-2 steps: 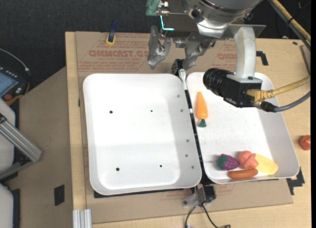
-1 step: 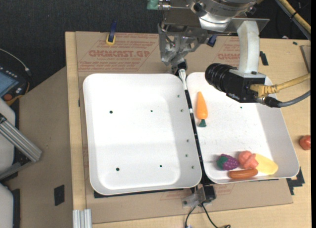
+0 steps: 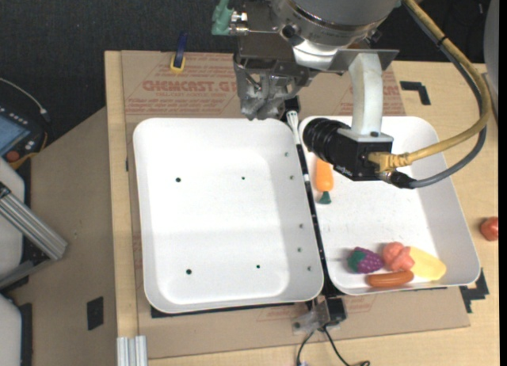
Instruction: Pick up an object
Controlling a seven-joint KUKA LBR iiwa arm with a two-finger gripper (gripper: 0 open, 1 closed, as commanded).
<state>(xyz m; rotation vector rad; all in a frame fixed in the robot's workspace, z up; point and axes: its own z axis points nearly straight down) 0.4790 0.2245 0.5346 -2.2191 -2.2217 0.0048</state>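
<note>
Fingers look parted with nothing between them, as far as the slanted camera view lets me judge. The gripper hangs over the back rim of the right bin, at that bin's inner back corner where it meets the left bin. All candidate objects sit in the right bin. An orange carrot-like piece lies against its inner wall, toward the back, partly under the black wrist camera. A cluster sits at the bin's front edge: purple grapes, a pink lumpy piece, a yellow piece and a red sausage shape, all touching or nearly so. One more orange item lies outside the right bin, beyond its outer rim. Step in hand, by my judgement, is the approach, with nothing grasped yet. To do it well, pick one target. The carrot piece is nearest the gripper and stands apart from the others, but it hugs the wall, so a finger may strike the rim; set the jaws along the wall, not across it. The front cluster is crowded, so a grasp there risks nudging neighbours or pinching two. Of the cluster, the grapes on its inner end have the most free room. Come straight down and centre on the target before closing.
</note>
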